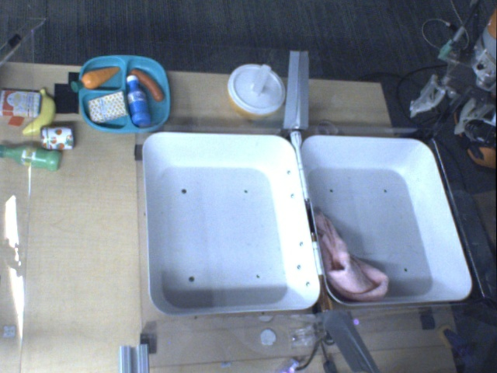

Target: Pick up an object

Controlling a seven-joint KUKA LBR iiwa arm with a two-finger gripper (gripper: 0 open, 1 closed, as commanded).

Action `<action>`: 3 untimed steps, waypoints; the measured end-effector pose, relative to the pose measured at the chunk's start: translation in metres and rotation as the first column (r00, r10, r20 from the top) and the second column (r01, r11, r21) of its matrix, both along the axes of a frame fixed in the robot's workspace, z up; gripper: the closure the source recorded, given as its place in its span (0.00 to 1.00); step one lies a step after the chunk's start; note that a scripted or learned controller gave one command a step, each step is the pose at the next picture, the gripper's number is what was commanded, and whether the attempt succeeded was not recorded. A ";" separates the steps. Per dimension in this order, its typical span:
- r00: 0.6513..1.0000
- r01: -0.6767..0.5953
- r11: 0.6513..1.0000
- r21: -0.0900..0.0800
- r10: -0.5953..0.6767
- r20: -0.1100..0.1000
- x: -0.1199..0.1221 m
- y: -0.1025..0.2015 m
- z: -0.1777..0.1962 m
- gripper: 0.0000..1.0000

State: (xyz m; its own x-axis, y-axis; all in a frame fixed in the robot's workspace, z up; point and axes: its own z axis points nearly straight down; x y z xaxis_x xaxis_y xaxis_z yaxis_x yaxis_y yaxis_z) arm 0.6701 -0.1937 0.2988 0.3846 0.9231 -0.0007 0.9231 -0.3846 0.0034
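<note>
A crumpled pink cloth (pixel 348 266) lies in the right bin (pixel 435 179), pressed against its left wall near the front corner. The left bin (pixel 155 208) sits beside it. The arm is drawn back past the far right corner of the right bin, outside both bins. Its gripper (pixel 454 103) hangs there, well away from the cloth, and it is too small and cluttered to read.
On the bench behind the left bin stand a teal divided plate (pixel 158 76) with toy food and a white lidded cup (pixel 256 90). A banana (pixel 40 113), a small can (pixel 57 137) and a green bottle (pixel 31 157) lie at the far left. A metal post (pixel 296 92) rises between the bins.
</note>
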 end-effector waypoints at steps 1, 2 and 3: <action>0.989 0.148 0.989 0.001 -0.148 0.000 0.000 0.004 0.000 0.00; 0.947 0.321 0.947 0.000 -0.321 -0.003 -0.001 0.002 0.008 0.00; 0.950 0.313 0.950 -0.003 -0.313 -0.004 0.001 0.003 0.016 1.00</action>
